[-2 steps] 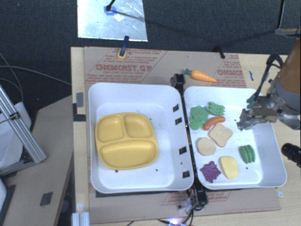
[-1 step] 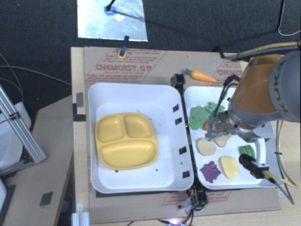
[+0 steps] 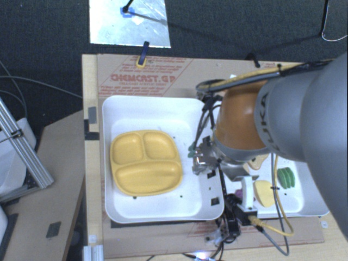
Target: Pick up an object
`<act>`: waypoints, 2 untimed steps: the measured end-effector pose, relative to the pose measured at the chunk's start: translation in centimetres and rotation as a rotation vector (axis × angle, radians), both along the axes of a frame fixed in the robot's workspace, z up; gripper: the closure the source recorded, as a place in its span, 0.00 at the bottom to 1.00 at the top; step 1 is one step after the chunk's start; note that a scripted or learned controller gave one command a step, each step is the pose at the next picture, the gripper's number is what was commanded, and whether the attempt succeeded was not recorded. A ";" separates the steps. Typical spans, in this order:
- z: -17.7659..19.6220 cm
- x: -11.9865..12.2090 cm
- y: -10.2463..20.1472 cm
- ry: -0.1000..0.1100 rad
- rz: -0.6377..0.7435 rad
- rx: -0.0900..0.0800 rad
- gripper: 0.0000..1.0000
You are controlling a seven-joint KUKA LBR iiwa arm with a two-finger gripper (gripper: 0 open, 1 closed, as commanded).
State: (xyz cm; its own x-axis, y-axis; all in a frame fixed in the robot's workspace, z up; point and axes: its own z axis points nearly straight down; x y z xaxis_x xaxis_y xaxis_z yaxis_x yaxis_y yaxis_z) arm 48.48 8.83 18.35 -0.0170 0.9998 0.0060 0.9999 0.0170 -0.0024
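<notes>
- Camera view: the grey arm (image 3: 304, 113) with the orange band (image 3: 239, 121) comes in from the right. Its claw (image 3: 204, 161) hangs over the wall where the two shallow white bins meet.
- The arm hides the claw's tips from above, so I cannot tell whether the claw is spread or pressed together.
- A small dark square piece (image 3: 213, 201) lies just below the claw in the picture, on the floor of the left white bin (image 3: 125, 107) near that bin's corner.
- The yellow plastic plate with three compartments (image 3: 145, 162) lies flat just left of the claw, in the middle of the left white bin and apart from the claw.
- A pale yellow rounded piece (image 3: 265, 193) lies to the right of the claw and lower in the picture, in the right white bin (image 3: 298, 200).
- A green ridged piece (image 3: 285, 177) lies just beyond it, farther right of the claw, in the same bin.
- A brown cardboard sheet with red lettering (image 3: 144, 72) lies under both bins and shows above the claw.
- A small blue and yellow item (image 3: 143, 55) sits at that sheet's far edge, well up and left of the claw.
- A shiny silver square sheet (image 3: 129, 15) lies farthest off, on the dark floor.
</notes>
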 end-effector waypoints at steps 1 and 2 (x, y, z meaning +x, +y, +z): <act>25.2 6.3 -1.2 -0.025 -0.012 -0.003 1.00; 16.9 6.3 -4.7 0.003 -0.019 -0.008 1.00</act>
State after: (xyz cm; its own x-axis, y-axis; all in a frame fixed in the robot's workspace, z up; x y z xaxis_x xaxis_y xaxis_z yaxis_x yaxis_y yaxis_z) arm 54.76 4.10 35.26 0.0023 1.0000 -0.0017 1.0000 -0.0023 -0.0051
